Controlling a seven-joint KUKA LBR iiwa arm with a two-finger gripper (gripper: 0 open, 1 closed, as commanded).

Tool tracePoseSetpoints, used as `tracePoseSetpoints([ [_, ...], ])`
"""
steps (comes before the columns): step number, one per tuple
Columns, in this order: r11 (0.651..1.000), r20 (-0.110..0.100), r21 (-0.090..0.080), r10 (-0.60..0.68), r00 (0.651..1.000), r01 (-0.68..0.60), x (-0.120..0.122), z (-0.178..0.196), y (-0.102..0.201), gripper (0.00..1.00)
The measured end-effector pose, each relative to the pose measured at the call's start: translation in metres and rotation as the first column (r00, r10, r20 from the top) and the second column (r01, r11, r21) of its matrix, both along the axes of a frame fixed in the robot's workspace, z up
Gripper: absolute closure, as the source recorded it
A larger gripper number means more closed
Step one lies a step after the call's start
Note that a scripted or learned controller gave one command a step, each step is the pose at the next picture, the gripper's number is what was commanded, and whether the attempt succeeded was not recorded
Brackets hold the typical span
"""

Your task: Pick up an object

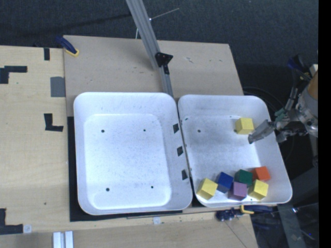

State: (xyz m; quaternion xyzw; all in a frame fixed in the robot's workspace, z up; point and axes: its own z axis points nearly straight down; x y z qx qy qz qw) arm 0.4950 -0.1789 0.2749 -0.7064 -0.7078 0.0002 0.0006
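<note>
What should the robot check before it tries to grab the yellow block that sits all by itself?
1. Lone yellow block lies in the right bin: ok.
2. Block stands apart from the cluster of blocks near the bin's front edge: ok.
3. Gripper is close beside the block: ok.
4. Block is between the fingers: not ok, the gripper sits to its right.
5. Fingers open wide enough: cannot tell.
</note>
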Motion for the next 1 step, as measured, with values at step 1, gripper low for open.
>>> tracePoseSetpoints([
  [1, 1.0, 0.0, 0.0, 0.0, 1.0, 0.0, 0.0, 0.0001, -0.0001, 0.0],
])
